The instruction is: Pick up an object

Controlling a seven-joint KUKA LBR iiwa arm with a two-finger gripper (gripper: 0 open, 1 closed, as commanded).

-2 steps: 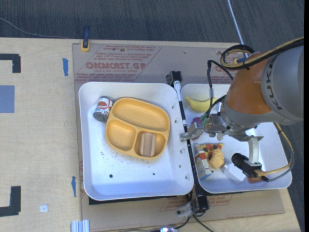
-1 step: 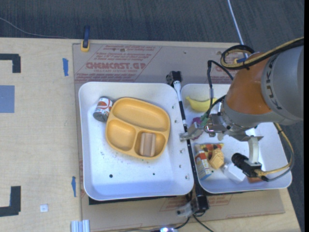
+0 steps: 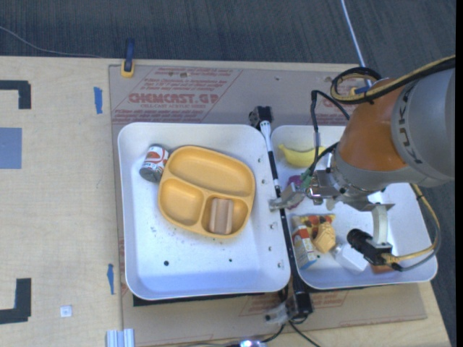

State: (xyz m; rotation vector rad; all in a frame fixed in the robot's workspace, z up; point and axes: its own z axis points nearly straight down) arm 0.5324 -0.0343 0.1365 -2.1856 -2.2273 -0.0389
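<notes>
Grey and orange, the arm [image 3: 394, 132] reaches in from the right and bends down over the right bin [image 3: 419, 266], its gripper [image 3: 289, 196] low at that bin's left wall, too cluttered with metal parts and cables for me to tell how it is set. Just behind it lies a yellow banana [image 3: 296, 155], and just in front of it sit a cluster of small colourful items [image 3: 316, 231] and a white block [image 3: 351, 259]. Well to the left of the gripper, in the left bin [image 3: 145, 266], rests a yellow divided tray [image 3: 206, 190] with a small can [image 3: 153, 163] touching its far left edge.
</notes>
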